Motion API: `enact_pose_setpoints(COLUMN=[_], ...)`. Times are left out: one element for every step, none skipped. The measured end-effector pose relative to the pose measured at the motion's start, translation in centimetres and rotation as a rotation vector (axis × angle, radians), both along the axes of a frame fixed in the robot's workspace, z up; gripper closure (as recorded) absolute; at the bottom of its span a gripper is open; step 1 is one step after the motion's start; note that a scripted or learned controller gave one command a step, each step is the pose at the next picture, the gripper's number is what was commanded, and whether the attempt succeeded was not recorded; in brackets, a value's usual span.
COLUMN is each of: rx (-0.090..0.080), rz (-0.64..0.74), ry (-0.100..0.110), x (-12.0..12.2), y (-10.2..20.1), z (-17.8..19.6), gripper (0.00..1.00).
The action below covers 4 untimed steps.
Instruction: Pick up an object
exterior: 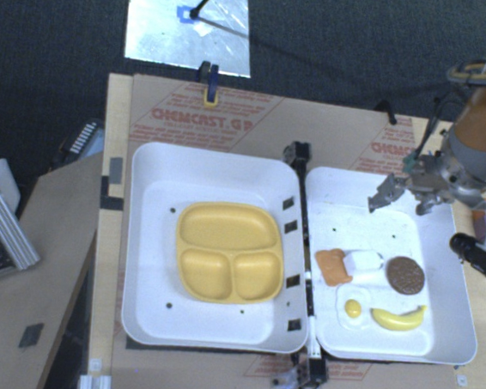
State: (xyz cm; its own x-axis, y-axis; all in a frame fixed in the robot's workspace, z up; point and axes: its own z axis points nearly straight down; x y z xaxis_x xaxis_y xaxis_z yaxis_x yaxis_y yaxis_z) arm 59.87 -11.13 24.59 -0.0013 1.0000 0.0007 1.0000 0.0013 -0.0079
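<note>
Bench: we see a bench (234,115) topped with a cardboard sheet printed in red, carrying two shallow white bins side by side.
Left bin: the left bin (149,223) holds a yellow divided tray (222,249) with three compartments, lying flat near the bin's middle.
Right bin: the right bin (450,280) holds all the small things, gathered in its near half.
Orange piece: an orange slice-like piece (331,265) lies at the left of the group, touching a white block (362,262) just beside it.
Brown disc: a round brown disc (405,275) sits to the right of the white block, close to it.
Fried egg: a toy fried egg (353,310) — white with a yellow yolk — lies nearest the bin's front edge.
Banana: a yellow banana (398,317) lies just right of the egg, below the brown disc.
Arm: the grey arm with its orange band comes in from the right, above the far right part of the right bin.
Gripper: the gripper (404,194) hangs over the bare far half of the right bin, well apart from the group of things.
Fingers: we see the fingers (386,194) spread apart with nothing between them.
</note>
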Motion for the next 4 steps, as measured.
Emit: enact_pose_setpoints(rx=[-0.001,-0.001,0.0,0.0], rz=[0.002,0.001,0.0,0.003], ry=[-0.009,-0.006,-0.004,-0.006], x=[0.2,0.7,0.8,1.8], y=[0.0,0.1,-0.3,0.1], z=[0.5,-3.8,-10.0,-15.0], gripper=[0.0,0.0,0.0,0.0])
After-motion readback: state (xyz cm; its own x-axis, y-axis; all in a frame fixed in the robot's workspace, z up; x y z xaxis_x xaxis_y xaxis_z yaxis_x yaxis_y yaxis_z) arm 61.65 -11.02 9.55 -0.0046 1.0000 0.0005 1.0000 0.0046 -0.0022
